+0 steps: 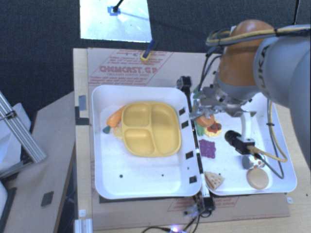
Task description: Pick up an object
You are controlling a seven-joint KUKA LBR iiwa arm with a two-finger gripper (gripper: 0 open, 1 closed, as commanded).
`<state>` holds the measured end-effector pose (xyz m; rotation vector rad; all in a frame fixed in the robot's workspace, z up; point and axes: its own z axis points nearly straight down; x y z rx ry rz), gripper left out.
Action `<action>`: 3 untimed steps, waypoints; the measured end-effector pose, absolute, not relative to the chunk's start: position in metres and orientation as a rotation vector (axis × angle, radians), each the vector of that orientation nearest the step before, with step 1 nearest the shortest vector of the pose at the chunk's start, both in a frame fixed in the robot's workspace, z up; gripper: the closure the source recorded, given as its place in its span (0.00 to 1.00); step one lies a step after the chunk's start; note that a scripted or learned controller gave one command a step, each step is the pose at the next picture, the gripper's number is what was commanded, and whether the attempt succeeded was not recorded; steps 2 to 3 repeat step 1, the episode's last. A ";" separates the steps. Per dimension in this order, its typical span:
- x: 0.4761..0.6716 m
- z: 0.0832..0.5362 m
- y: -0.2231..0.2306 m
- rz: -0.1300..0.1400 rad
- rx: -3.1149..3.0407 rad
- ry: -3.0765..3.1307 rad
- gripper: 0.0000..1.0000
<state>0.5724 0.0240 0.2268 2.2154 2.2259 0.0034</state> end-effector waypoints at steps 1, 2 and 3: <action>0.567 0.215 0.027 0.000 2.218 2.225 1.00; 0.567 0.215 0.027 0.000 2.218 2.225 1.00; 0.567 0.215 0.027 0.000 2.218 2.225 1.00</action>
